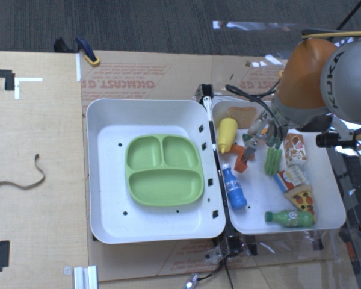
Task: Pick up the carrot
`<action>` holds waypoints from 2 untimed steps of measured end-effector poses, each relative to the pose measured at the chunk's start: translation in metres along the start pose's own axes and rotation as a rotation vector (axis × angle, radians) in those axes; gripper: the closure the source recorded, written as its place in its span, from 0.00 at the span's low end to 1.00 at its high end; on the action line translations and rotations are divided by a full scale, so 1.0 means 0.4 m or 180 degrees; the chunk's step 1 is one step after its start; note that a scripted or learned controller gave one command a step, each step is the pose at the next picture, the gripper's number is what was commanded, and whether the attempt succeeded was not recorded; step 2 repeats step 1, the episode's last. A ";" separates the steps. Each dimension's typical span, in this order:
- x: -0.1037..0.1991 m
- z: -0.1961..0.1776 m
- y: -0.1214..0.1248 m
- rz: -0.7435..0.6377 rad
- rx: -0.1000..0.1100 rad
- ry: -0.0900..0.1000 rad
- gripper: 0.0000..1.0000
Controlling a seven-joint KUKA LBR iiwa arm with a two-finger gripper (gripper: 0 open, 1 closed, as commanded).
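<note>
I see the carrot (241, 159) just right of the yellow mustard bottle (227, 134). My gripper (260, 136) is above it; I can't tell its state. I should drop straight down.

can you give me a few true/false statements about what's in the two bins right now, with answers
1. The green divided plate lies in the left bin. True.
2. The yellow mustard bottle lies in the left bin. False: it lies in the right bin, near that bin's left wall.
3. The gripper is over the right bin, close to the carrot. True.
4. The green bottle stands upright. False: it lies on its side near the right bin's front edge.
5. The blue bottle rests on the green divided plate. False: it lies in the right bin, along its left wall.
</note>
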State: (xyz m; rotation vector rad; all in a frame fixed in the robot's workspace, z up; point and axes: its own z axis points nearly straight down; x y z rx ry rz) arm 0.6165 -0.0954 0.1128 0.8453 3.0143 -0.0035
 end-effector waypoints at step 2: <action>-0.054 0.051 -0.024 0.0776 0.0006 0.0024 0.00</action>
